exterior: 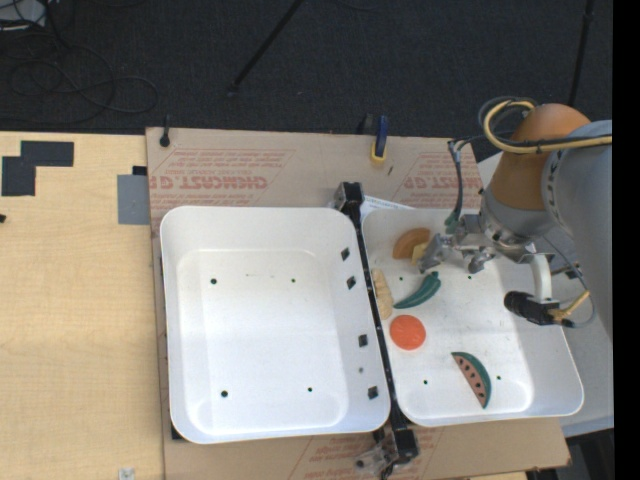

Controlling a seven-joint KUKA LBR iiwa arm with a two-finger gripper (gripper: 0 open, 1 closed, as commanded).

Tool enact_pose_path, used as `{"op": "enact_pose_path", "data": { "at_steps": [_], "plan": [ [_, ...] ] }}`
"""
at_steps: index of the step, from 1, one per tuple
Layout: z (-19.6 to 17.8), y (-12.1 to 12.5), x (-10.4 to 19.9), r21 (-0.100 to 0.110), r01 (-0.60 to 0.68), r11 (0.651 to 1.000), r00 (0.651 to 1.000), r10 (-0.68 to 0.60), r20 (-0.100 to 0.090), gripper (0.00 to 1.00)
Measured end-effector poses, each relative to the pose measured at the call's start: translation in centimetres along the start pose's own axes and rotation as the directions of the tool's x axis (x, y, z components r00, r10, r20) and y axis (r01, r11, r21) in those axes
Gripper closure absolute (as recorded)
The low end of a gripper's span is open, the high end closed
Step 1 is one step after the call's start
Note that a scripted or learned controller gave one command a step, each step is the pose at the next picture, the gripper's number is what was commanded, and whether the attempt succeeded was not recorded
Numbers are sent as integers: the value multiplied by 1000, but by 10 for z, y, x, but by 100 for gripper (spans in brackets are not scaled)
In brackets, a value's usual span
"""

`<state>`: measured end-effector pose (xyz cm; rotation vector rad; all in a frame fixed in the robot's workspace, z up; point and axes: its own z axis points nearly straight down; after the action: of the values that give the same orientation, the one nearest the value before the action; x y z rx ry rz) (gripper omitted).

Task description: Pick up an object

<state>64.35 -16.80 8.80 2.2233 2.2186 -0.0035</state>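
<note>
- Dark carpet with loose cables lies beyond the bench; a light wooden tabletop fills the left side, and a brown cardboard sheet with red printing lies under both bins.
- Left bin: white, shallow, with small dark dots on its floor.
- Right bin: white, set against the left bin along a black clamped seam running down the middle.
- Contents of right bin: a tan, bread-like piece near the upper left corner; a green pepper just below it, lying at a slant; a round orange-red tomato below the pepper, near the seam; a watermelon slice toward the lower middle, well apart from the others; a pale stick-shaped item lying along the seam edge.
- Arm: grey with an orange band, entering from the right, bent downward over the upper part of the right bin.
- Gripper: low over the bin's upper area, just right of the bread-like piece and above the pepper. Metal parts are visible, but whether it is open or closed cannot be told, and nothing can be seen held in it.
- A blue and yellow clamp sits on the cardboard's far edge.
</note>
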Motion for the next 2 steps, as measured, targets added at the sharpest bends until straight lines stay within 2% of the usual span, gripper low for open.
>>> {"op": "enact_pose_path", "data": {
  "at_steps": [1,2],
  "plan": [
    [1,0,66,3,7,1000,1000,-6,-5,0],
    [-9,0,63,4,4,1000,1000,-4,-4,100]
  ]
}}
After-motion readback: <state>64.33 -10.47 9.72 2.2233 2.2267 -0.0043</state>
